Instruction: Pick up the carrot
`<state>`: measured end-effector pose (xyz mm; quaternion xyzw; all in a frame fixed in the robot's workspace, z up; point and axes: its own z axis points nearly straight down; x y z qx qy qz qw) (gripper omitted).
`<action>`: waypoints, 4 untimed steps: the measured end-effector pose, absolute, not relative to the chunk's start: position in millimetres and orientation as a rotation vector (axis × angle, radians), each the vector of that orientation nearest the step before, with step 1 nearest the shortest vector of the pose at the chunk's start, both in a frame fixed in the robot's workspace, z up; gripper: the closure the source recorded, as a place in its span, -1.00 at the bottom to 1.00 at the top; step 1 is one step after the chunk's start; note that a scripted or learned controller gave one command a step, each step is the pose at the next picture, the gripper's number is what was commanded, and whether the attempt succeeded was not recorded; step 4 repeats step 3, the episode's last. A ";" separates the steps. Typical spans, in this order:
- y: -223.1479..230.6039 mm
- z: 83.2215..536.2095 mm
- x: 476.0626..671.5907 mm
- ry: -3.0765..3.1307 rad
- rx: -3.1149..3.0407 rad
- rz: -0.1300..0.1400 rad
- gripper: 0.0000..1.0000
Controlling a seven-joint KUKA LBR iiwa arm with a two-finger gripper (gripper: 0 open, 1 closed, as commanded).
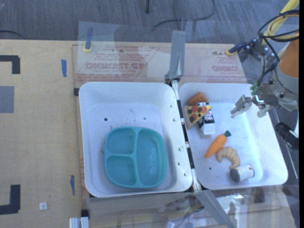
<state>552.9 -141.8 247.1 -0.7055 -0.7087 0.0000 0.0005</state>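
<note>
two white bins sit side by side on a wooden bench (38,141). the carrot (216,145) lies loose in the right bin (266,141), touching a croissant (229,156), near a pizza slice (196,112). the gripper (251,105) hovers above, well apart, fingers spread, holding nothing. a teal plate (135,156) fills the left bin (95,103); grey carpet (71,6) lies beyond.

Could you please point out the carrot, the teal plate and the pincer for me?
carrot (216,145), camera view, middle of its orange body.
teal plate (135,156), camera view, central divider ridge.
pincer (250,106), camera view, midway between fingertips.
</note>
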 end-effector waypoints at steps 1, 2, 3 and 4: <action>-136.5 95.9 520.2 -2.273 -2.172 -0.002 -1.00; -139.1 105.6 520.1 -2.269 -2.179 -0.004 1.00; -65.5 212.0 502.3 -2.335 -2.101 -0.001 1.00; -65.5 212.0 502.3 -2.335 -2.101 -0.001 1.00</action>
